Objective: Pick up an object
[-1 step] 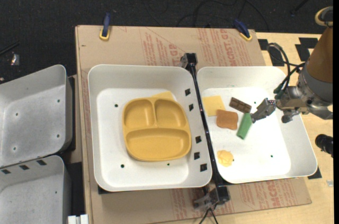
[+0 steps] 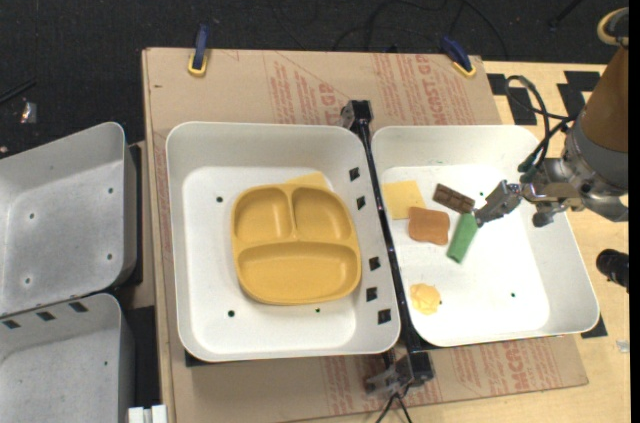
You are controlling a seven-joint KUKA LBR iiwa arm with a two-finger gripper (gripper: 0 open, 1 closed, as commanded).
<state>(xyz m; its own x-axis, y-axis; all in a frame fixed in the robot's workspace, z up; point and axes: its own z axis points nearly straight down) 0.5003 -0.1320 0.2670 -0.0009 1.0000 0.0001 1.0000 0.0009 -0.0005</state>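
Where my arm reaches in from three o'clock, my gripper (image 2: 497,204) hangs over the right bin (image 2: 560,301), its tip just above the upper end of a green block (image 2: 461,237); whether it is apart or together I cannot tell. The green block lies tilted near the bin's middle, with an orange-brown piece (image 2: 429,226) just beside it at nine o'clock, a dark brown bar (image 2: 453,200) at eleven o'clock, a pale yellow square (image 2: 404,198) farther toward nine, and a small yellow lump (image 2: 425,297) at seven o'clock. The left bin (image 2: 200,211) holds a yellow divided tray (image 2: 296,245). Both bins sit on a brown board (image 2: 300,81) held by blue-and-yellow clamps (image 2: 198,51) at twelve o'clock on the table (image 2: 560,76), above dark carpet (image 2: 80,1) strewn with cables (image 2: 400,21).
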